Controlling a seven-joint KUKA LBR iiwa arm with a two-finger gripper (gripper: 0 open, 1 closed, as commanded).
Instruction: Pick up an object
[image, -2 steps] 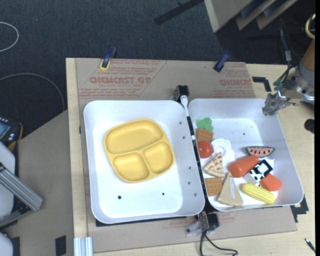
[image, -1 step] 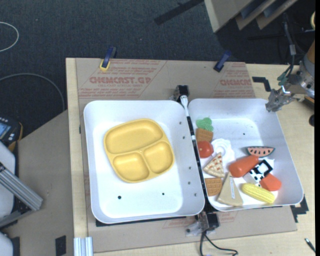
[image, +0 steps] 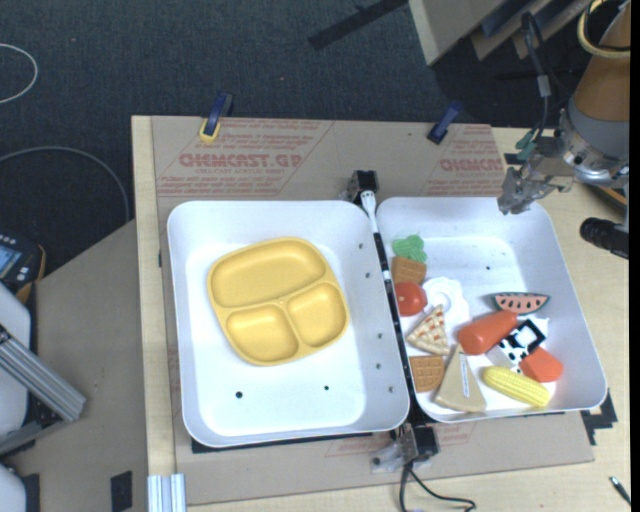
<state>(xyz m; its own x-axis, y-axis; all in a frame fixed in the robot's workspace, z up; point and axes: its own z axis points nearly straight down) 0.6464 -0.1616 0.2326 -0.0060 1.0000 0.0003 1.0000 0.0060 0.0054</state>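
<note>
Hand (image: 517, 196) hangs over far edge of right bin (image: 575, 300), far from toys. Can't tell if spread or pressed together. Holds nothing seen.

Toys packed in near part of right bin: carrot (image: 485, 332) touching pizza (image: 431, 330), corn (image: 516, 385), cheese (image: 461, 385), melon (image: 521, 301) just beyond carrot.

Risks: toys crowded, hand may bump neighbours or grab two. Round carrot may slip. Flat pizza hard to pinch. Hand low near bin edge may hit it.

Robotics lab, clamped bench (image: 300, 150), white bins (image: 190, 300)
</note>
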